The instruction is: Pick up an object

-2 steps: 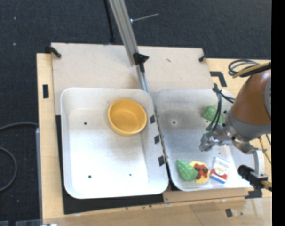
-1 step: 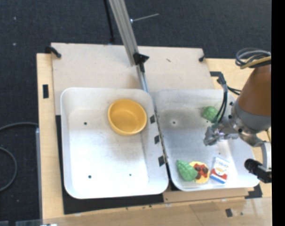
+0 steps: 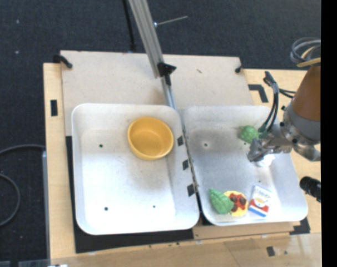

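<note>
Wooden table (image 3: 224, 82) carries two white bins: left bin (image 3: 85, 204) holds a yellow bowl (image 3: 150, 138); right bin (image 3: 224, 127) holds green toys and an unreadable carton (image 3: 260, 201). Pincer (image 3: 261, 152) state unclear.

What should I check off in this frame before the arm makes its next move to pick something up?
1. Gripper is over the right bin, near its right side: ok.
2. A target lies close by: the green object sits just up and left of the gripper: ok.
3. Something is between the jaws: cannot tell; a pale patch under the gripper is too blurred to read.
4. Other candidates are apart from the gripper: the green toy, the yellow and red piece and the small carton cluster at the bin's near edge: ok.
5. The yellow bowl stands alone in the left bin, away from the arm: ok.
</note>
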You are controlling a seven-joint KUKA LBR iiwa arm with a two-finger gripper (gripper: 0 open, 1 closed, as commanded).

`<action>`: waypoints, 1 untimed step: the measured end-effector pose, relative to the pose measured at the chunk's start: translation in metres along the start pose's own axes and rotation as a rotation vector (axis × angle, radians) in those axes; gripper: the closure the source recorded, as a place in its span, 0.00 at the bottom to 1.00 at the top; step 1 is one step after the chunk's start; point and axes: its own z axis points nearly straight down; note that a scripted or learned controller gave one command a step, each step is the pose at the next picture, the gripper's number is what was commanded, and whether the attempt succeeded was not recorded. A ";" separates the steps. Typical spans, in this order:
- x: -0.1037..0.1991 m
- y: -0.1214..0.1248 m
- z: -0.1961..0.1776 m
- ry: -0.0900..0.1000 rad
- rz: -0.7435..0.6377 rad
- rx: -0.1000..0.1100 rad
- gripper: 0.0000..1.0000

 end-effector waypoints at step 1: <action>0.039 0.019 0.000 0.002 -0.002 0.006 1.00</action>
